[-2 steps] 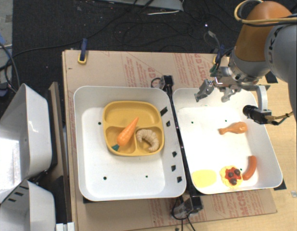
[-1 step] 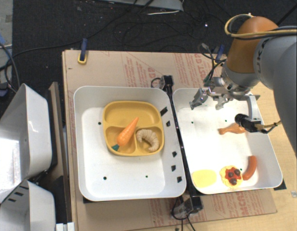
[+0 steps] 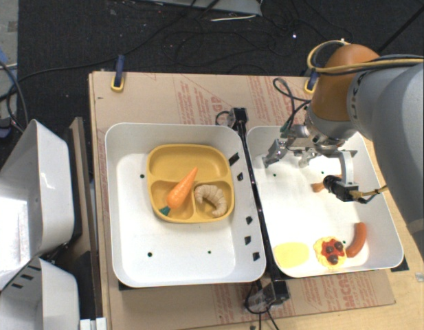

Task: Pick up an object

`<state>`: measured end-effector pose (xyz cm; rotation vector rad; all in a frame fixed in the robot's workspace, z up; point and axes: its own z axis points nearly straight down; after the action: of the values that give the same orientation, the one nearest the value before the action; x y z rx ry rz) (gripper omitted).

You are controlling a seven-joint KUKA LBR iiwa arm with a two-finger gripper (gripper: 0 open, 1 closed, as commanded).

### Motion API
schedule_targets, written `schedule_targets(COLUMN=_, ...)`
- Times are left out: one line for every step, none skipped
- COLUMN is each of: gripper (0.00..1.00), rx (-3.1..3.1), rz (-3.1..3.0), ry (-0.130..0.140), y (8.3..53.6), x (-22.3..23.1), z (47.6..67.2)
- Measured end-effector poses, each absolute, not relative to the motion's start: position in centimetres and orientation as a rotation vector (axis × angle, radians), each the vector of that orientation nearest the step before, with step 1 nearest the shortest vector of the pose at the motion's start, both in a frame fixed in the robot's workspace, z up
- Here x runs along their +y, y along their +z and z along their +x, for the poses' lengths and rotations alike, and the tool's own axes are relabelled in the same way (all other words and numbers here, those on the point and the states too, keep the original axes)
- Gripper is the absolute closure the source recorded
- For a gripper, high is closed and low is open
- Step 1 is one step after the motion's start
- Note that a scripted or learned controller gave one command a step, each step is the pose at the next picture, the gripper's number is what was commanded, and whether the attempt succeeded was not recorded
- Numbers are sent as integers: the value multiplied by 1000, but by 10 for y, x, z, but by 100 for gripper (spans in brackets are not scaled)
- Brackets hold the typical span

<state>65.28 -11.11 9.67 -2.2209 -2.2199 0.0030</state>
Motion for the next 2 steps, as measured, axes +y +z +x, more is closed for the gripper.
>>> schedule_targets(gripper=100, rx=-2223, rz=-2223, ry=-1, y=110, x=-111, z=654)
schedule_targets(gripper=100, rx=-2227, rz=-2222, ry=-5, y=156, x=-106, z=651)
